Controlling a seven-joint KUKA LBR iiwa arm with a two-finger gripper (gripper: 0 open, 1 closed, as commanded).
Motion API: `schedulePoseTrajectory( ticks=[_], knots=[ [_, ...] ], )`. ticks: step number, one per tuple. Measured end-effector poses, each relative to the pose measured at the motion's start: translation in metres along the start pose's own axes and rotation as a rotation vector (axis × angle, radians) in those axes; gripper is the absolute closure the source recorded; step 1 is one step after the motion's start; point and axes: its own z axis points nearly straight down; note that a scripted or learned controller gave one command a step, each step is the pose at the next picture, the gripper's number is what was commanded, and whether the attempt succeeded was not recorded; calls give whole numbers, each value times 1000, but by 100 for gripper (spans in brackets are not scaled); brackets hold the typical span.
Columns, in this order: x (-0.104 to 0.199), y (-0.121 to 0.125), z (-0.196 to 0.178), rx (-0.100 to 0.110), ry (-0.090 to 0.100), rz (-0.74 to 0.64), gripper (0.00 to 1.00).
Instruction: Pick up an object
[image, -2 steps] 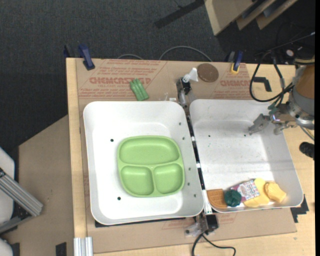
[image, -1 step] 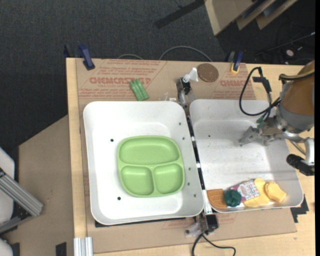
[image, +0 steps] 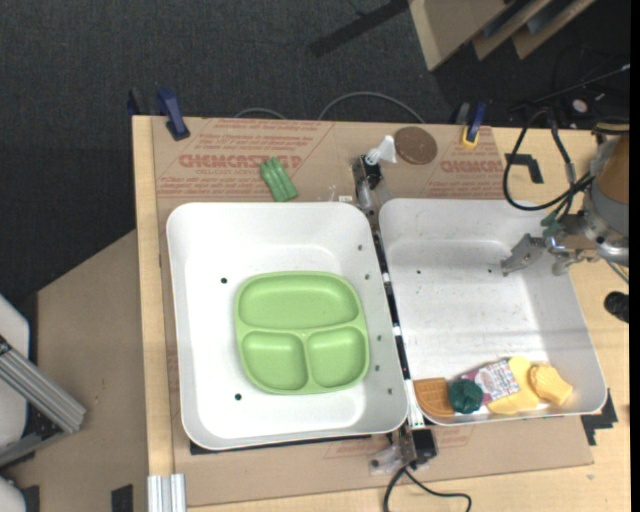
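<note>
Cardboard-topped tabletop (image: 250, 160), dark carpet around.
Your hand (image: 520, 255), grip unreadable, hovers over right bin (image: 470, 310); left bin (image: 200, 300) holds green tray (image: 300, 330).

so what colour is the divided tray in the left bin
Light green: the divided tray, seen clearly in the camera view.

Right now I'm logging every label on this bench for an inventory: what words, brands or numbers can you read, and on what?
"CHEMCAST" and more, red print, partly blurred, on the cardboard behind the left bin.
"CHEMC...", same red print, cut off, on the cardboard behind the right bin.
Packet in the right bin: printed label, too small to read.
</note>
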Motion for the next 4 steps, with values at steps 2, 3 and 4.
schedulePoseTrajectory(
  ticks=[2, 3, 4],
  knots=[
    [0, -8, -7, -3, -1, 0, 0],
    [6, -16, 60, 13, 6, -1, 0],
    [46, -20, -109, -14, -2, -6, 0]
  ],
)
